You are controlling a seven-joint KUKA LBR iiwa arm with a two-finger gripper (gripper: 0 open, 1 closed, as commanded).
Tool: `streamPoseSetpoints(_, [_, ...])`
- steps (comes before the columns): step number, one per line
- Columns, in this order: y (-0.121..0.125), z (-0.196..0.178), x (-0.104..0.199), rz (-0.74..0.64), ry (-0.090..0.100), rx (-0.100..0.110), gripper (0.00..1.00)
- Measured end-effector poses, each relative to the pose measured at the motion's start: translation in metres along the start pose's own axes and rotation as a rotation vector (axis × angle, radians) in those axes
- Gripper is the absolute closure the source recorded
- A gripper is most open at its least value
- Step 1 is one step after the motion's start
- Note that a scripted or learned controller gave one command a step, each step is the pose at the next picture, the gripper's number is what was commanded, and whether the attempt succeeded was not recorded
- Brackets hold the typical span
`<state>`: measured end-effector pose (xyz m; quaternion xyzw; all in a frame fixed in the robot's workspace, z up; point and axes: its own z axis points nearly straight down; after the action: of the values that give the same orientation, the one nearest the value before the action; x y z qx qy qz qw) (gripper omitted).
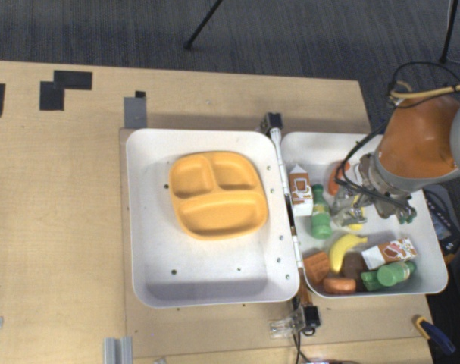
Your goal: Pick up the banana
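Note:
The yellow banana (343,249) lies in the right bin (434,279), curved, among other toy foods near the bin's front. My gripper (349,209) hangs just above and behind the banana's upper tip, below the arm's orange band (417,139). The metal finger parts blur together with the items under them. Nothing can be made out between them.
The left bin (150,279) holds a yellow divided tray (217,192). Around the banana sit a small carton (300,190), a green piece (320,224), a brown block (317,264), a sausage (339,284), a green bottle (390,274) and a white box (398,250).

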<state>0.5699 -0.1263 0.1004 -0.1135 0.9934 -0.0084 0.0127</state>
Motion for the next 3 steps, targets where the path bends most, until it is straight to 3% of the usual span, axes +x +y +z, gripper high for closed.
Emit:
streamPoseSetpoints(1, [0.024, -0.073, 0.043, -0.005, 0.016, -0.018, 1.0])
streamPoseSetpoints(2, [0.024, -0.072, 0.043, -0.005, 0.017, -0.018, 0.0])
streamPoseSetpoints(3, [0.027, -0.013, 0.027, -0.171, 0.003, -0.014, 0.0])
